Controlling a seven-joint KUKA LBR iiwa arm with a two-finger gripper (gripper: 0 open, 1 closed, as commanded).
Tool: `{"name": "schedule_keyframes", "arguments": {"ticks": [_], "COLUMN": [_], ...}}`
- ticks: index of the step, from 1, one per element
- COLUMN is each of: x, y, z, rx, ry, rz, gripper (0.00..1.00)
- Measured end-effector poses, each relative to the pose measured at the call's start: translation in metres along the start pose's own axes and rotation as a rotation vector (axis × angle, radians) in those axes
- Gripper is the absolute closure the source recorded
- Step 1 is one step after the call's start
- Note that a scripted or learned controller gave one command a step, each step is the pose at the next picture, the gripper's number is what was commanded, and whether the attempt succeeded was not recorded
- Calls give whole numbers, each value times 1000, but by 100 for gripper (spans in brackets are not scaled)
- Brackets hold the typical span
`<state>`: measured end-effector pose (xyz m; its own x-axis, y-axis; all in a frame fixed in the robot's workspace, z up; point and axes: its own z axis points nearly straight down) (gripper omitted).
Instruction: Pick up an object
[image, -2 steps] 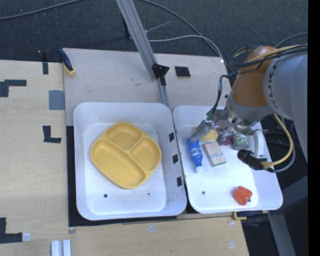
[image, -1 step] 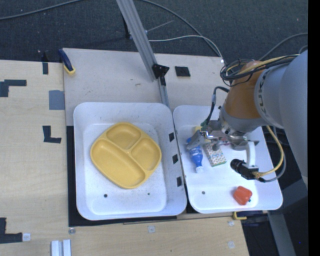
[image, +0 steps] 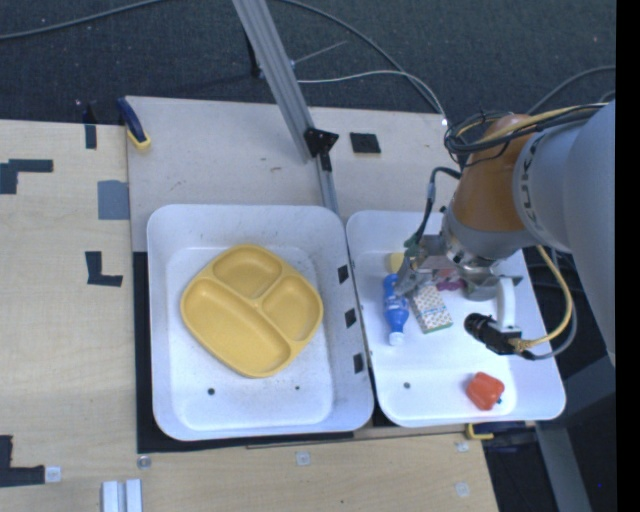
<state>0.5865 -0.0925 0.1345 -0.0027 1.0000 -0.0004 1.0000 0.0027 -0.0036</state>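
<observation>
- Objects for picking lie in the right bin (image: 530, 405): a blue bottle (image: 395, 307), a small patterned box (image: 431, 310), an orange-red block (image: 485, 390) and a bit of something yellow (image: 397, 262)
- The gripper (image: 428, 277) hangs low over the right bin's left half, at the end of the arm (image: 545, 180) with its orange band
- Whether the jaws are apart or together cannot be told; the wrist hides them from above, and nothing can be seen held between them
- The blue bottle lies just left of the jaws and a little toward the near edge, lengthwise, its white cap end pointing to the bin's front
- The patterned box sits right under or just in front of the jaws, beside the bottle; contact with the gripper cannot be judged
- The yellow bit peeks out just behind and left of the jaws
- The orange-red block rests well apart from the jaws, toward the bin's front right corner
- A black plug on a yellow cable (image: 495, 333) hangs to the right of the jaws
- The left bin (image: 165, 300), well to the left of the jaws, holds a yellow divided plate (image: 250, 310)
</observation>
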Motion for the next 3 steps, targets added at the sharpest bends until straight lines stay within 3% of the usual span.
{"name": "schedule_keyframes", "arguments": {"ticks": [2, 3], "x": [-3, 44], "y": [6, -18], "z": [-78, -78], "rx": [-6, -1], "ry": [0, 2], "rz": [1, -2], "gripper": [100, 100]}}
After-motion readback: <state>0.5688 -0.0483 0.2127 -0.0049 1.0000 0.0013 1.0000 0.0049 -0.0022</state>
